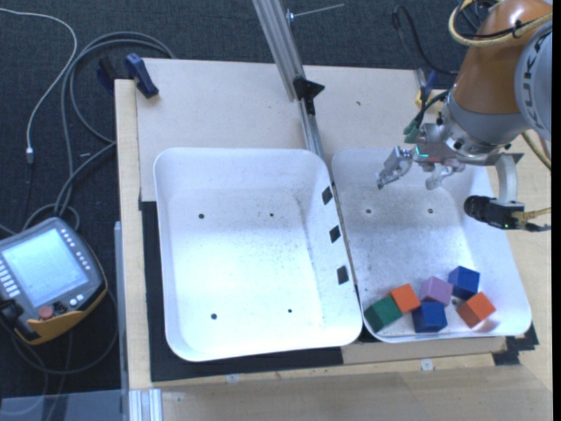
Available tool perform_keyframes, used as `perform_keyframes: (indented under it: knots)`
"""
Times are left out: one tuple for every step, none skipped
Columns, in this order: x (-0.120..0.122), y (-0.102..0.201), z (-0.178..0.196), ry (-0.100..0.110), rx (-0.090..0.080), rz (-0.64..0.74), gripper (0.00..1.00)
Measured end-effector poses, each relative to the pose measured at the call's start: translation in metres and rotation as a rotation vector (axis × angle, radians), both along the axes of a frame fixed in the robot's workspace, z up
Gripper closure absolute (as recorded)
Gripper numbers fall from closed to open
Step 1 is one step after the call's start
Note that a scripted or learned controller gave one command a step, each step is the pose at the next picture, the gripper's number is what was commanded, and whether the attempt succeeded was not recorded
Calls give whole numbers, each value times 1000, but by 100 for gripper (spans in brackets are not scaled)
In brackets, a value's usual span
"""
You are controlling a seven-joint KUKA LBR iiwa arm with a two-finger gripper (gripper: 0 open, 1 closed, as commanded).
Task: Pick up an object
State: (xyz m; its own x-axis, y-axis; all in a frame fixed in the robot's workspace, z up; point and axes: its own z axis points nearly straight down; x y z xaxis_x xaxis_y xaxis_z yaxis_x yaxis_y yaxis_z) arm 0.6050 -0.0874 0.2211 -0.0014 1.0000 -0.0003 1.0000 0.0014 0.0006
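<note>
Only readable text: partial letters "KU" on the grey arm casing (pixel 545 68) at the right edge, running vertically and cut off by the frame. The teach pendant (pixel 48 274) on the floor at left has a lit screen, but anything on it is washed out, unreadable. Black markers (pixel 334 233) on the wall between the bins carry no legible print. The coloured blocks show no letters or numbers at this size.
</note>
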Motion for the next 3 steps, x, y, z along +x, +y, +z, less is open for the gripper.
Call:
perform_keyframes:
  knots:
    - [-8,-13,107,-11,-2,0,0]
    - [-61,-1,54,9,3,-3,0]
    - [10,-1,149,-14,-3,2,0]
